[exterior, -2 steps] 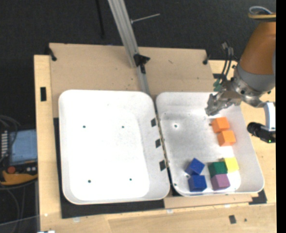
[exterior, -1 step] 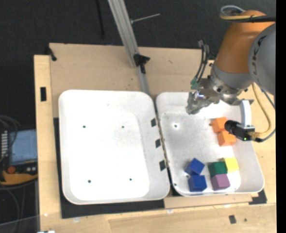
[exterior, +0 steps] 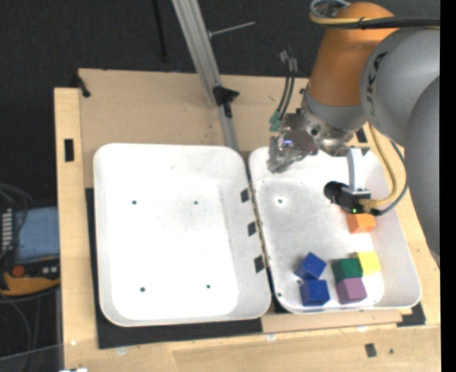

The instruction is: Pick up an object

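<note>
Several small blocks lie in the right bin. An orange block sits near its right wall. Along the front lie two blue blocks, a green block, a yellow block and a purple block, packed close together. My gripper hangs over the far left corner of the right bin, well away from all the blocks. Nothing shows in its grasp.
The left bin lies beside the right one, with a row of clips along the seam between them. A slanted metal pole rises behind the bins. Cables loop from the wrist over the right bin.
</note>
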Controlling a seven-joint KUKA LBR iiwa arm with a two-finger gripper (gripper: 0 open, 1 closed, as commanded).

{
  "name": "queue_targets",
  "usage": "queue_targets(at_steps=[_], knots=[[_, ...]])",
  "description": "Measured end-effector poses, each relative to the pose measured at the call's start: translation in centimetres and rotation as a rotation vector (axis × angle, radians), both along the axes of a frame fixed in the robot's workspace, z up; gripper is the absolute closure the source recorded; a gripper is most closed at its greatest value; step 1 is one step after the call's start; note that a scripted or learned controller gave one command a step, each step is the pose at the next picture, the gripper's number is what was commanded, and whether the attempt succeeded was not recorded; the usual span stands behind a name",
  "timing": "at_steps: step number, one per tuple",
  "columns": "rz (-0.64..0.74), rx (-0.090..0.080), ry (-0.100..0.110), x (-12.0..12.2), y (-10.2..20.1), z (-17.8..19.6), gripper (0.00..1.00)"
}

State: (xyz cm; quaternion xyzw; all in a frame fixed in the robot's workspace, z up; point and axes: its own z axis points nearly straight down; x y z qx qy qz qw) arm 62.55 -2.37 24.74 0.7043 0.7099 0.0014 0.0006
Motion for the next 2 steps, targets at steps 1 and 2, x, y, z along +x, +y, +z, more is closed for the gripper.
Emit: queue_targets(at_steps=[1, 2], knots=[[0.0, 0.0, 0.0, 0.7, 5.9, 0.5, 1.0], [0.0, 0.0, 0.0, 2.4, 11.3, 0.9, 1.0]])
